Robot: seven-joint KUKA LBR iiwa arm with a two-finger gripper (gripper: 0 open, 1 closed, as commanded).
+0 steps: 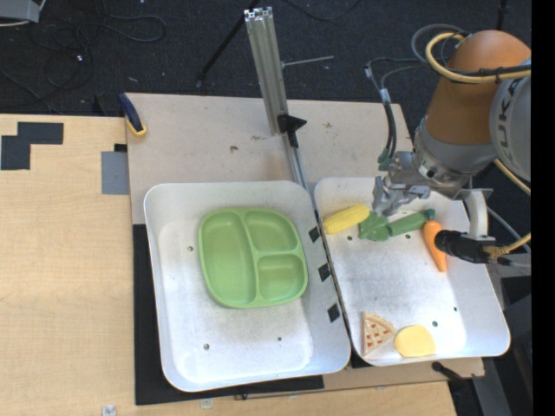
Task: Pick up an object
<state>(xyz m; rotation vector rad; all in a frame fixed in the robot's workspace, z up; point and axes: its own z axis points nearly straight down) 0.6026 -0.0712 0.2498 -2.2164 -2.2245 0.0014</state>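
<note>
Two Bins, and a Gripper Low in the Right One

Two white bins sit side by side; the gripper (392,199) hangs low over the far end of the right bin (486,332). Whether its jaws are open or closed cannot be told. Just below them lies a green vegetable toy (395,226), long axis across the bin, running from beneath the jaws toward the arm's side. Just left of the jaws lies a yellow corn cob (346,218), long axis also crosswise, slightly tilted. An orange carrot (435,244) lies to their right, pointing toward the near edge. Well apart, a pizza slice (375,333) and yellow round piece (414,341) rest. A green divided plate (253,257) sits in the left bin (173,336).
</note>
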